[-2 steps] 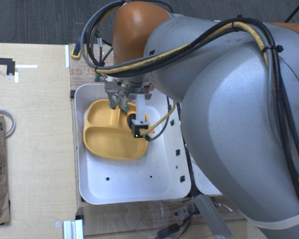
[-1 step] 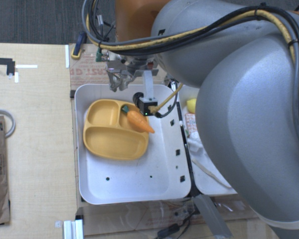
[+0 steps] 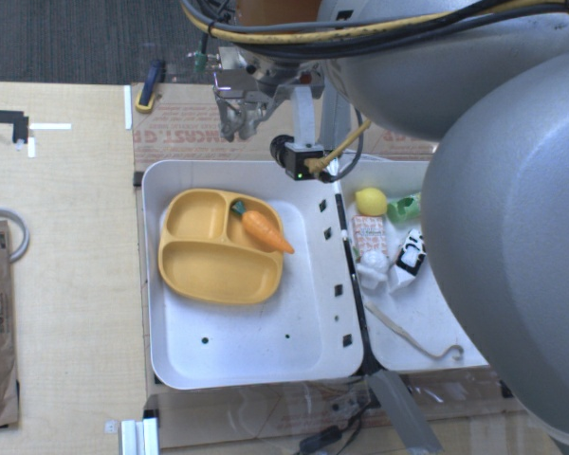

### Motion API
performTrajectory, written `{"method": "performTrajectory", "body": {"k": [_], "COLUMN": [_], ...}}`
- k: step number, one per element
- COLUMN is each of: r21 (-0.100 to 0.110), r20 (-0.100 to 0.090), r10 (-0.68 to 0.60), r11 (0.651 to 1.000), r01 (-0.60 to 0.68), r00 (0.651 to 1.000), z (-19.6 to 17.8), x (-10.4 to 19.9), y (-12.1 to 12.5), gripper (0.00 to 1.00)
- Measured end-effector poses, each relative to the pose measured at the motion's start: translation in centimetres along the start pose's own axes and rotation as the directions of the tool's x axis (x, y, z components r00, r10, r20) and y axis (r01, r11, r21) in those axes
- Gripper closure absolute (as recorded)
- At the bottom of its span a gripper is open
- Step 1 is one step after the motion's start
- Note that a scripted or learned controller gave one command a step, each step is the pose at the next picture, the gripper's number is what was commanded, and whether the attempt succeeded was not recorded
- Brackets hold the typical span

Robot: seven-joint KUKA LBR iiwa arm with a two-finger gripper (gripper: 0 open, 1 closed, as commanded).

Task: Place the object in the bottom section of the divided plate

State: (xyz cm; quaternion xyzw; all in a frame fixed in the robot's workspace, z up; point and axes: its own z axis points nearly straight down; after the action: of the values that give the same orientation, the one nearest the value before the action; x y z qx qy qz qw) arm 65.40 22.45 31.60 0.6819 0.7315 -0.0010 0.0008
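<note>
The grey arm (image 3: 474,159) fills the right side, reaching across above the bins. The left white bin (image 3: 237,349) holds a yellow divided plate (image 3: 218,273). The end effector (image 3: 239,121) hangs beyond the bin's far rim, over brown cardboard (image 3: 180,126), fingers slightly apart, holding nothing. The carrot (image 3: 264,229) lies across the plate's upper right section and divider, green top toward upper left, tip toward lower right.

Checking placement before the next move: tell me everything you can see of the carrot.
The carrot is a small orange toy, plastic-looking, with a dark green stub at its thick upper-left end. It lies slanted in the yellow plate's upper right section, its tip pointing lower right over the rim. Nothing grips it.
</note>
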Motion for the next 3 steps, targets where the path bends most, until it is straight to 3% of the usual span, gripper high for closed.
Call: {"method": "performTrajectory", "body": {"k": [1,2,3], "r21": [0.003,0.002,0.001], "r20": [0.001,0.001,0.001], "r10": [0.020,0.046,0.360], "r11": [1.000,0.999,0.933], "r01": [-0.020,-0.046,-0.360], "r00": [1.000,0.999,0.933], "z": [9.4,11.2,1.8], "x": [0.2,-1.7,0.2], "y": [-0.8,0.4,0.5], "gripper": [1.00,1.00,1.00]}}
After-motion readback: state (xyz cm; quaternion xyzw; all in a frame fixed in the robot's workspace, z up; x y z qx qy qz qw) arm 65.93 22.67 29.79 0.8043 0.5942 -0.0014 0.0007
